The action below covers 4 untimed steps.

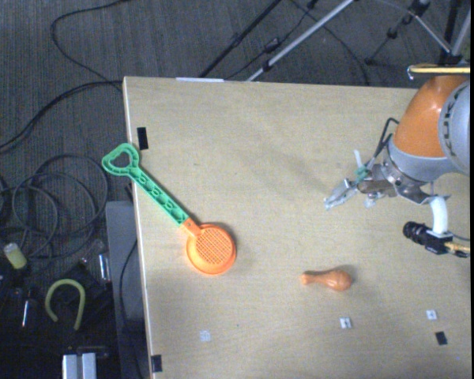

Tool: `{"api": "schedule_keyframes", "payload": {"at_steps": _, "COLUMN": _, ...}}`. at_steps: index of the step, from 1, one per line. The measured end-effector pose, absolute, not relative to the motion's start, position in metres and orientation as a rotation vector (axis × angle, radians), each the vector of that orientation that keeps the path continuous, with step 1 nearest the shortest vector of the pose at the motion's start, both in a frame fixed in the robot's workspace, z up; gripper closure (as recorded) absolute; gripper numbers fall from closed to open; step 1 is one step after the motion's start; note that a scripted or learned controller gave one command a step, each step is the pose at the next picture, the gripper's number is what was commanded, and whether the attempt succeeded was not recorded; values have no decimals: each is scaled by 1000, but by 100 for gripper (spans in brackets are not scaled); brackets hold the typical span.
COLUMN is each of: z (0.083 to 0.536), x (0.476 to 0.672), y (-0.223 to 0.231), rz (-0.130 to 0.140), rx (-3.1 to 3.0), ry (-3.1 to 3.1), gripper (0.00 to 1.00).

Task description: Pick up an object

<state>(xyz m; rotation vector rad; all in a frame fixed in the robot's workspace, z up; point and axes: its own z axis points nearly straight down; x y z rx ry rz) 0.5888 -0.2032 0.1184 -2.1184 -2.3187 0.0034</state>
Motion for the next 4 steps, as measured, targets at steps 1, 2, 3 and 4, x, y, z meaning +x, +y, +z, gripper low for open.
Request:
{"api": "schedule_keyframes", "payload": {"at_steps": 1, "z": 83, "x": 633, "y": -159, "rz": 3, "rx": -2081, "ry": -2352, "gripper": 0}}
{"api": "schedule_keyframes", "payload": {"at_steps": 2, "z": 84, "x": 669, "y": -115, "rz": 2, "rx": -1774, "ry": -2596, "gripper": 0}}
{"api": "schedule_keyframes", "payload": {"at_steps": 3, "z": 94, "x": 669, "y": -115, "rz": 4, "rx": -1775, "ry": -2597, "gripper": 100}}
{"api": "schedule_keyframes", "payload": {"at_steps": 4, "z": 94, "x": 669, "y": -115, "rz": 5, "rx": -1775, "ry": -2597, "gripper": 0}}
